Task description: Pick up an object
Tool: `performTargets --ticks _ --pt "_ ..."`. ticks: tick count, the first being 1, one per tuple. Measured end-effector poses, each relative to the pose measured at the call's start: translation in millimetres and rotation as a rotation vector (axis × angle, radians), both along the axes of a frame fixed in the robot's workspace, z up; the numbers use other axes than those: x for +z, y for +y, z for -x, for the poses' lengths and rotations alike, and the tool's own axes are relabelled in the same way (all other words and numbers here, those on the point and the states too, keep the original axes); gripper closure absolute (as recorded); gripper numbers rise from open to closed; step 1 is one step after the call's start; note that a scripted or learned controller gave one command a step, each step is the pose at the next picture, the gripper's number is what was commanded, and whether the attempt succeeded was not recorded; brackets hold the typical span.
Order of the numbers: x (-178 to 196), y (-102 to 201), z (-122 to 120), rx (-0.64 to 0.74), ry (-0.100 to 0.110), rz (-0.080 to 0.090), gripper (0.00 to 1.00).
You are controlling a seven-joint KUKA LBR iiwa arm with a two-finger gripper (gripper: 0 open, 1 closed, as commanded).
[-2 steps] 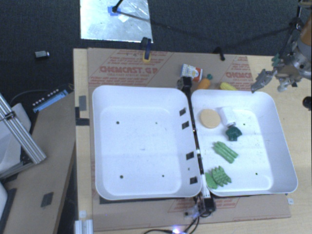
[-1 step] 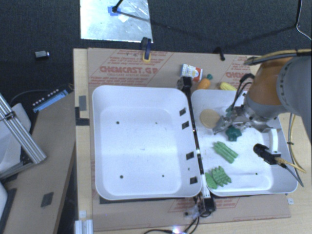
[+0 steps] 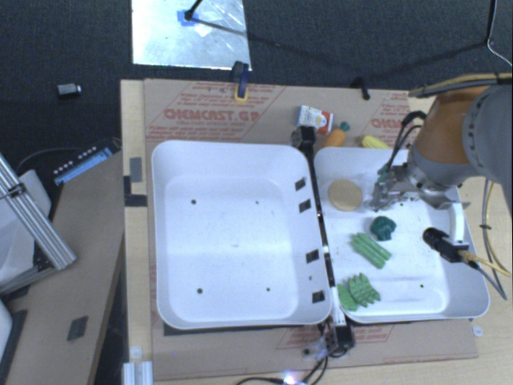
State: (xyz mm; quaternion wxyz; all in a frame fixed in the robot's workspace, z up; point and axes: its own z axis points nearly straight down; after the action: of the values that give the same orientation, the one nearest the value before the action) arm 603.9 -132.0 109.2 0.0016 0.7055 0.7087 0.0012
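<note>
No object is lifted yet. The likeliest candidates lie in the right bin (image 3: 449, 303): a tan disc (image 3: 345, 194) at its upper left, and a dark green lump (image 3: 384, 228) just below and right of it. The gripper (image 3: 386, 192) hangs low between the two, just right of the disc and just above the lump. Whether the claw is wide or narrow cannot be told from this slant, and nothing is seen held in it.

Lower in the same bin lie a ridged green piece (image 3: 370, 250) and, near the bottom left corner, a leafy green piece (image 3: 358, 292).

The risk, as I judge it, is a closure on bare floor. The claw sits in the gap between disc and lump, so it may catch neither. The disc looks flat and low, so the claw could slide over it or push it against the bin wall. The lump is rounded and may roll aside when touched.

The left bin (image 3: 232, 239) is touching the right one along a shared edge. Both rest on a cardboard sheet (image 3: 208, 111) printed in red and held by a blue and yellow clamp (image 3: 240, 83) at its top edge. An orange item (image 3: 336, 138) and a yellow item (image 3: 372, 143) lie on the cardboard above the right bin. Beyond is dark carpet (image 3: 64, 22), with a shiny metal sheet (image 3: 172, 30) at the upper left of the frame.
</note>
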Motion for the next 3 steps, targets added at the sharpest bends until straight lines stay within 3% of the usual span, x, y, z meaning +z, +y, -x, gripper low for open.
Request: performTargets --ticks 1,2,3 --pt "-26 0 109 -0.008 0.010 -0.002 1.00" --pt "229 100 114 0.008 -0.017 -0.003 1.00" --pt "252 174 78 0.007 -0.004 -0.003 1.00"
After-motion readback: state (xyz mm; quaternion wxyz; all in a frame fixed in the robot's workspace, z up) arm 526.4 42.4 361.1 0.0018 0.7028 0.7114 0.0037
